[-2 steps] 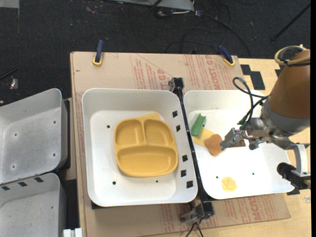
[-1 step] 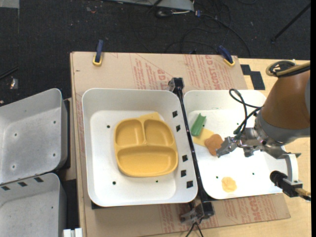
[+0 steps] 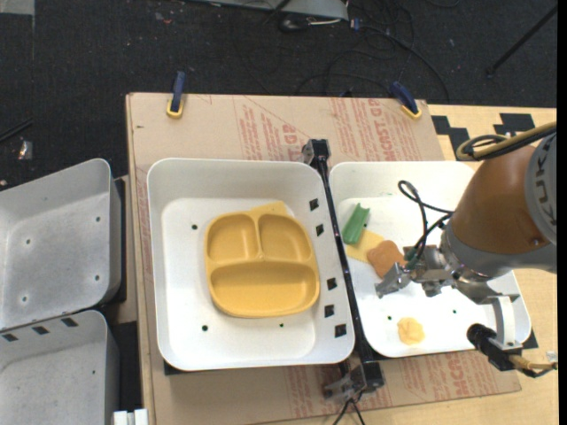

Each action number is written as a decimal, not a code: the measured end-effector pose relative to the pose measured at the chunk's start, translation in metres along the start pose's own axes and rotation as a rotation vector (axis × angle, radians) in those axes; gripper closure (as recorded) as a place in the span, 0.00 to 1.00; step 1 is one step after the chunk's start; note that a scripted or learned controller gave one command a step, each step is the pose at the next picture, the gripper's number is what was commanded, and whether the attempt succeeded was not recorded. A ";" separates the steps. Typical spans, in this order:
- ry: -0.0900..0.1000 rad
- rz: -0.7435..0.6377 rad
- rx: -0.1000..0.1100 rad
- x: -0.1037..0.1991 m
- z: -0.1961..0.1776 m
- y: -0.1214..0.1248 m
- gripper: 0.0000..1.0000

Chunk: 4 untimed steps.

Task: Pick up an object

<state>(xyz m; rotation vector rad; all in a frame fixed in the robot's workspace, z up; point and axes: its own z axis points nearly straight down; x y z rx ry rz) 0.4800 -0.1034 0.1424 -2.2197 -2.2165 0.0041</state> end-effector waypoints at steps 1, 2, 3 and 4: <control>-0.001 0.001 -0.005 0.000 -0.012 0.001 1.00; -0.002 -0.004 -0.008 -0.002 -0.073 -0.001 1.00; -0.003 -0.004 -0.011 -0.003 -0.122 0.001 1.00; -0.002 -0.007 -0.006 0.057 -0.112 0.018 1.00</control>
